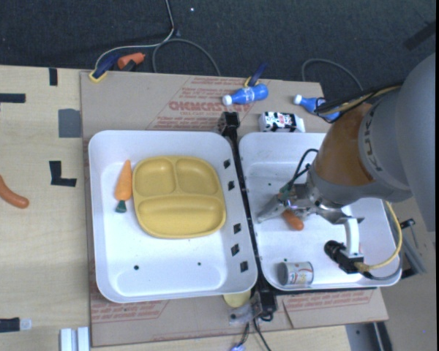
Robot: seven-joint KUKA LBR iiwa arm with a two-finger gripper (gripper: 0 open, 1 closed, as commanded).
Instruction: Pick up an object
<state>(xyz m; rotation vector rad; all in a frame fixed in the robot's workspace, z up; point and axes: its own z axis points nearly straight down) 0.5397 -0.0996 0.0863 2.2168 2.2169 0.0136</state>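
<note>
Arm: grey KUKA arm (395, 145) with its orange band comes in from the right and covers the upper right part of the right bin.
Gripper: the gripper (278, 205) sits low over the middle of the right bin, fingers pointing left toward the divider; one thin metal finger (269, 210) lies along the bin floor.
Claw state: cannot tell whether released or clenched; the wrist and cables hide the gap.
Task object: a small orange piece (295, 222), carrot-like, lies on the right bin floor just beside the gripper, at its lower right edge; whether the two touch is unclear. Not seen between the fingers.
Right bin: the white bin (271, 159) also holds a small can (297, 273) on its side near the front wall, well apart from the gripper.
Left bin: the white bin (132, 269) bears a yellow divided plate (179, 196) in its upper half; a toy carrot (123, 181) lies just left of the plate, tip toward the back.
Behind bins: a blue bottle (246, 96) lies on the cardboard sheet (168, 101); a black-and-white box (282, 122) rests at the back rim of the right bin.
Bench left: a toy sausage (9, 191) lies on the wooden surface, well apart from both bins.
</note>
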